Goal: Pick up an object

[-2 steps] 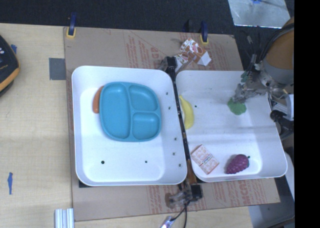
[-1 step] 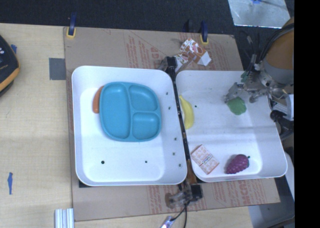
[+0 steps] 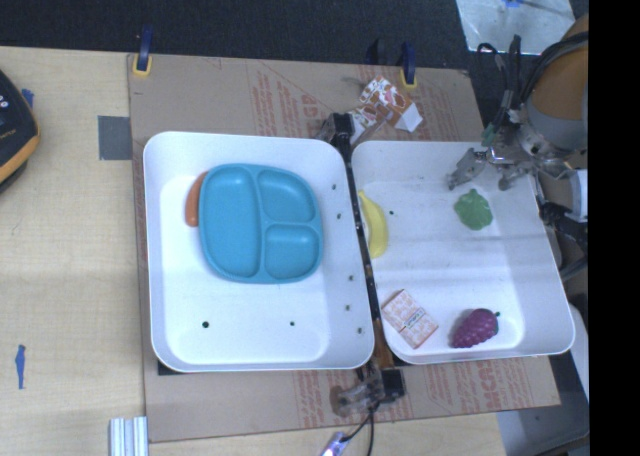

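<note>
We see the gripper [image 3: 490,166] spread open and holding nothing, poised over the far side of the right bin [image 3: 520,274], just above the green lump [image 3: 474,210]. We judge that lump light and knobbly, probably best pinched across its middle. In this bin we count one green lump, one purple grape bunch [image 3: 474,328], one small carton [image 3: 409,318] and one banana [image 3: 375,224]. The left bin [image 3: 170,284] has one blue divided plate [image 3: 262,223].

setting: we read this as a robotics lab bench
rig: grey arm [image 3: 556,94] just behind the gripper [image 3: 489,172]
fixtures: two white bins [image 3: 165,244] on clamped cardboard [image 3: 260,94], left of gripper
props: toy grapes [image 3: 474,328], blue divided plate [image 3: 262,223]
</note>
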